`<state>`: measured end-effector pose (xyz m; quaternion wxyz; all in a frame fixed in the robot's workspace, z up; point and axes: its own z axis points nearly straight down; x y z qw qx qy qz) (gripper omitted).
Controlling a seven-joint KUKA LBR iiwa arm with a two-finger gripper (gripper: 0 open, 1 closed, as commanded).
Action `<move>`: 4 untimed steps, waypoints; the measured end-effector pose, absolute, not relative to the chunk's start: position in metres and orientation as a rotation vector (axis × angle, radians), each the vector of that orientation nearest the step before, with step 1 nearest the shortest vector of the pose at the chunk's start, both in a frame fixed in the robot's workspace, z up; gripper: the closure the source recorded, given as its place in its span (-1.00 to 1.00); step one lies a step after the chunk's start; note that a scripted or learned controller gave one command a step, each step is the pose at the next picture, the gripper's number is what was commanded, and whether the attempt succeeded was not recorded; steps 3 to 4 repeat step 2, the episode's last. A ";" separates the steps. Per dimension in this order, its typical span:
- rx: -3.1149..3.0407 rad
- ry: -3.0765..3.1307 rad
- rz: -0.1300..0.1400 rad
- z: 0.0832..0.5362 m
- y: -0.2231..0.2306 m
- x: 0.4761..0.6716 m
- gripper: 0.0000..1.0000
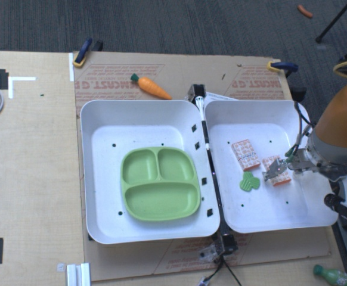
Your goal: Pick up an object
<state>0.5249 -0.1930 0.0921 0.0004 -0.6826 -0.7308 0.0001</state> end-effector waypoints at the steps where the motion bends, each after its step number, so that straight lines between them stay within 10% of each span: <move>1: -2.147 -2.294 0.000 0.102 -0.193 0.525 1.00; 2: -2.126 -2.316 0.000 0.220 -0.153 0.507 1.00; 4: -2.126 -2.316 0.000 0.220 -0.153 0.507 1.00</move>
